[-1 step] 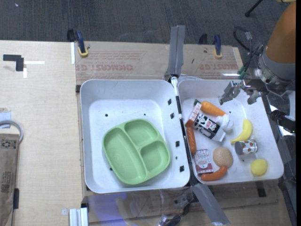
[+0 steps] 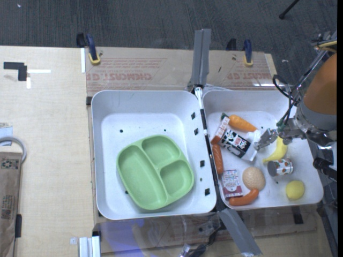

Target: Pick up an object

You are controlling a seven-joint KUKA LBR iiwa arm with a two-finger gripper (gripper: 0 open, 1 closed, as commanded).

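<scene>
Gripper [image 2: 271, 138] low in right bin [image 2: 316, 194] just above banana [image 2: 278, 150], arm reaching in from right w/ wrist angled down-left; can't tell grip state

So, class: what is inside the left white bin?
The left white bin holds a green divided plate, its three compartments bare. Whatever bin floor lies beneath the plate is covered.

We see two bins side by side. Left bin [image 2: 102, 143] holds a divided plate [image 2: 155, 171], nearer half. Right bin [image 2: 252, 101] holds a carrot [image 2: 242, 123] at the far side, a lemon [image 2: 295, 189] near right, and a sausage [image 2: 217, 159] along its left wall.
</scene>
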